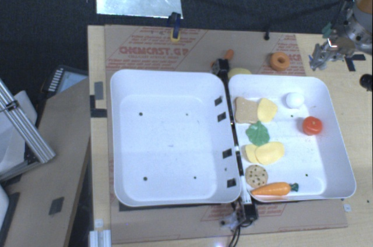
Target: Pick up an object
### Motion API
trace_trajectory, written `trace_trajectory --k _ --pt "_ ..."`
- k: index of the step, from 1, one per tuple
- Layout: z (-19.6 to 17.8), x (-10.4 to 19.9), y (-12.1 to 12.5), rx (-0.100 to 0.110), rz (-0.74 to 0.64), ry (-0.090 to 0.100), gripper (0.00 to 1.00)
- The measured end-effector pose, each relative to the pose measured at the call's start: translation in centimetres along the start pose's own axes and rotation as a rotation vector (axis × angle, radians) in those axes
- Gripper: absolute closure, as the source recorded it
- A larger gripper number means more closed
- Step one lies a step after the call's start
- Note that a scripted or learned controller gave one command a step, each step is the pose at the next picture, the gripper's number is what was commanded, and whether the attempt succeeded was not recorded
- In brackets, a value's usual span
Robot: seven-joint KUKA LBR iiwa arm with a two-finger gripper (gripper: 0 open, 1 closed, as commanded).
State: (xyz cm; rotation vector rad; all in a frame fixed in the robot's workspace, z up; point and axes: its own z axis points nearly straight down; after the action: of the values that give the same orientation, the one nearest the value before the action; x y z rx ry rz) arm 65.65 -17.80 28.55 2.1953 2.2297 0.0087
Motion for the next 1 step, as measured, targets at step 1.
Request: trace_trajectory --k 1 --pt "-1.15 0.0 0.1 -0.004 -0.005 -0.002 1.0"
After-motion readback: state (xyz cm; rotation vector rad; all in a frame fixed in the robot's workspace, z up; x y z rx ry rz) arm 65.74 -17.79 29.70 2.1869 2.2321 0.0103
